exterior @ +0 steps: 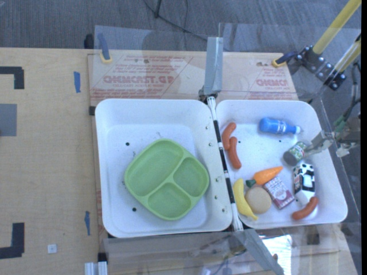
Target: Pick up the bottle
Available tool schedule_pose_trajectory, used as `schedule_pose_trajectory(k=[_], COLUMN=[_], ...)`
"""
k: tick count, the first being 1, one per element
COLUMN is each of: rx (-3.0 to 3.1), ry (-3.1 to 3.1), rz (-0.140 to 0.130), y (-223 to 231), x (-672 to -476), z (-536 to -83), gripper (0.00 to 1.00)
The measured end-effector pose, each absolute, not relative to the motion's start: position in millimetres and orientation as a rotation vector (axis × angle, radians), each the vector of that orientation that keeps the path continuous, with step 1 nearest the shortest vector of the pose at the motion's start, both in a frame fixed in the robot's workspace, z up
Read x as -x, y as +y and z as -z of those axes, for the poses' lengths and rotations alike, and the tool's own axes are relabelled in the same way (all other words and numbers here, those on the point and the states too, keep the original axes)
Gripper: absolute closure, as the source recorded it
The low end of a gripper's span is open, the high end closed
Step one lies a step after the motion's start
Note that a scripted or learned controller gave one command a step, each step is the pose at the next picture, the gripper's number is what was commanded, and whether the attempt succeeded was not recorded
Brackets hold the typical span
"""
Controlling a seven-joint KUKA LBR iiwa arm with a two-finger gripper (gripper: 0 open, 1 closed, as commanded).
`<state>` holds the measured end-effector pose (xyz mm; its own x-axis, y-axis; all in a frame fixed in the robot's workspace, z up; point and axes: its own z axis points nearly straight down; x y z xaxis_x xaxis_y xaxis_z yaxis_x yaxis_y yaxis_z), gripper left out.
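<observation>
The bottle (278, 126) is blue with a white cap, and it lies on its side in the upper part of the right bin (330, 125), with the cap pointing to the right. It lies alone; nothing touches it. Below it and to the right there is a small green and white can (296, 152), and further down a black and white carton (304, 178). To the left of the bottle, near the wall between the bins, lie two orange sausages (231, 145). In the lower part of the bin I see a carrot (267, 175), a small red box (280, 192), a bread roll (258, 200), a banana (241, 198) and one more sausage (304, 208). The left bin (109, 119) holds a green divided plate (166, 179). The gripper (322, 142) is at the right side of the right bin, close to the can and somewhat below and to the right of the bottle; it is thin and pale here, so I cannot tell how its jaws stand, and I see nothing held in it. I judge that the task is at the approach step: the bottle is not yet grasped. The next move probably calls for travelling up and left until the gripper is above the middle of the bottle, then turning so the jaws close across its narrow width, not along its length, and then going down. A round bottle lying flat may roll away if the contact is off-centre.
</observation>
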<state>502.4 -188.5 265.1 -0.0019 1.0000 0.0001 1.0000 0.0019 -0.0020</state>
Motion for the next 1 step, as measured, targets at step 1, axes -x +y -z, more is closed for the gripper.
schedule_pose_trajectory(k=[1], rx=[2.199], ry=[-2.246], rz=[0.0], y=[-189.8], x=[-551.2], z=[-281.8], gripper=[0.0])
